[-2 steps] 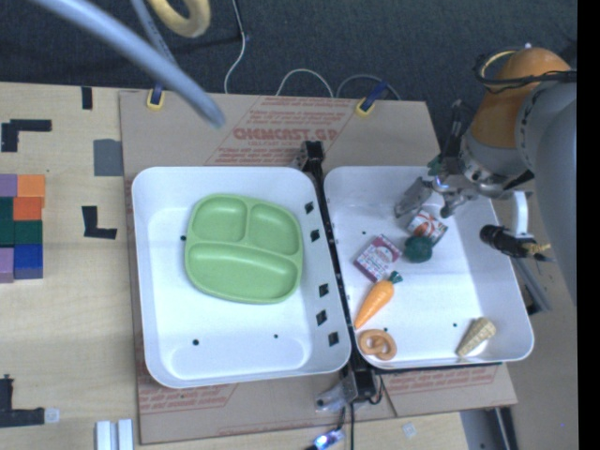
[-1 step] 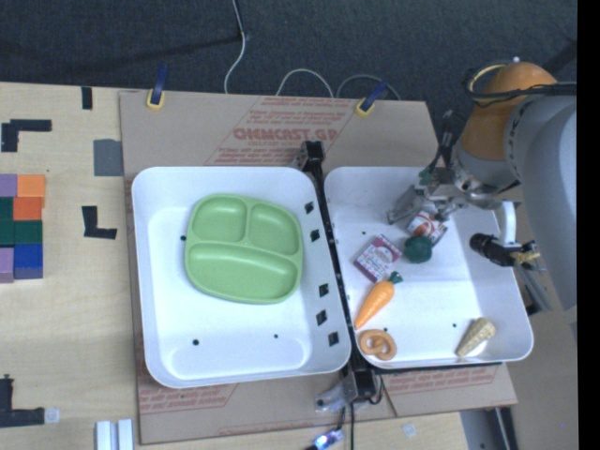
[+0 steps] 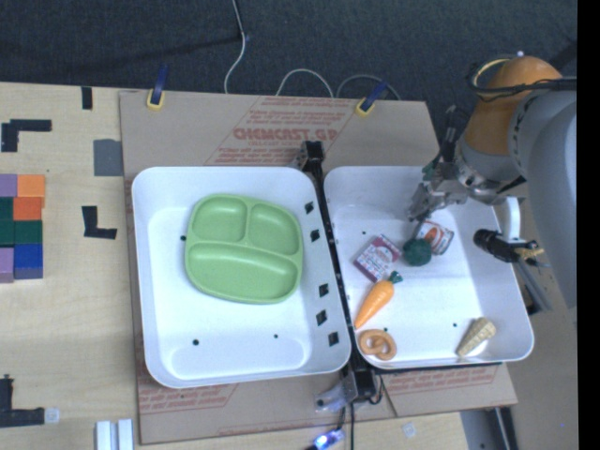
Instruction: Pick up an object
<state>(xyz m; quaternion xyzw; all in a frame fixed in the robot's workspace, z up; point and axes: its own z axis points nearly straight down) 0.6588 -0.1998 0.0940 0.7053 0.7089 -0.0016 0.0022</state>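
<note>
Hovering low in the right bin [image 3: 487, 279] near its far edge, the gripper [image 3: 424, 206] looks mid-approach to the green toy [image 3: 417, 251] just beside it, can't tell if the jaws are apart, so next it needs to drop squarely over it.

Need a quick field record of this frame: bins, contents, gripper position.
left bin: green divided plate
right bin: toy carrot, pretzel, pink packet, dark green toy, pale corn-like piece
gripper: low in the right bin's upper part, just above the dark green toy
held: nothing visibly between the fingers
</note>
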